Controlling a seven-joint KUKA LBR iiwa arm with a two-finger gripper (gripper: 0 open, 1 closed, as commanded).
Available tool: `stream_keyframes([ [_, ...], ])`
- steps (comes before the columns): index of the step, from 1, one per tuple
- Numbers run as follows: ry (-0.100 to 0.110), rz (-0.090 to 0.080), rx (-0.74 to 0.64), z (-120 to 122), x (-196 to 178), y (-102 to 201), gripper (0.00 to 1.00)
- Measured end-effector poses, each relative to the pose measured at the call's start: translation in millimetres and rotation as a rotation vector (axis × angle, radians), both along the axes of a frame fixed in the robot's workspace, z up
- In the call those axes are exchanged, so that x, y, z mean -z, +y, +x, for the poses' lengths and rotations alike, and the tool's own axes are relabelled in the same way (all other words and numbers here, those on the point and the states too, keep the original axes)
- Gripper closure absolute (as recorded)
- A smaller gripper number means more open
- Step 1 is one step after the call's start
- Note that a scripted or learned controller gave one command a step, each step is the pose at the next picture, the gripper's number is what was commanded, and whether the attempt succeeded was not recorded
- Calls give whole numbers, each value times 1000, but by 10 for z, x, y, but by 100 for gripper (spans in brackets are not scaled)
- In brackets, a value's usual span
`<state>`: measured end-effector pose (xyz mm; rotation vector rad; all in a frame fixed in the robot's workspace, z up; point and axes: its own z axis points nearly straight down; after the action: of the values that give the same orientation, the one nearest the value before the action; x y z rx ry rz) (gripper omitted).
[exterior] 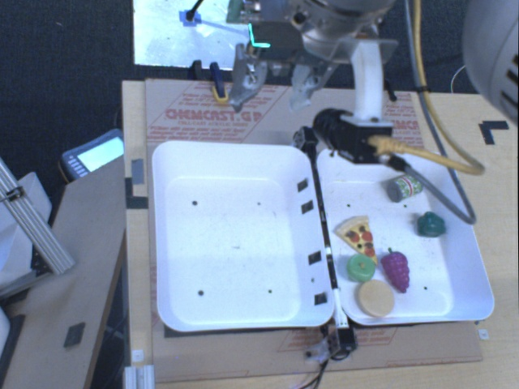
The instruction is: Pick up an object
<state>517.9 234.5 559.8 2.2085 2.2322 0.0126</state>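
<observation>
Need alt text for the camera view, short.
The gripper hangs open above the bench behind two white bins, holding nothing. The right bin holds a pizza slice, green round, purple grapes, tan disc, green pepper and small can.

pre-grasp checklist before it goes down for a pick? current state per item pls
1. Targets in the right bin: ok. Pizza slice, green round piece, purple grapes, tan disc, dark green piece and small can all lie there.
2. Gripper free of objects: ok, nothing between its fingers, which stand apart.
3. Gripper above a target: not ok. It hangs over the cardboard beyond the bins' far edge.
4. Target spacing: not ok for green round piece, grapes and tan disc, which are crowded; ok for the can and dark green piece.
5. Yellow cable clear of the bin: not ok, it crosses the far corner.
</observation>
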Motion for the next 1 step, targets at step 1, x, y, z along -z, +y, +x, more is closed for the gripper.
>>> stream_keyframes([
  [1,-3,1,-2,1,-116,2,100],
])
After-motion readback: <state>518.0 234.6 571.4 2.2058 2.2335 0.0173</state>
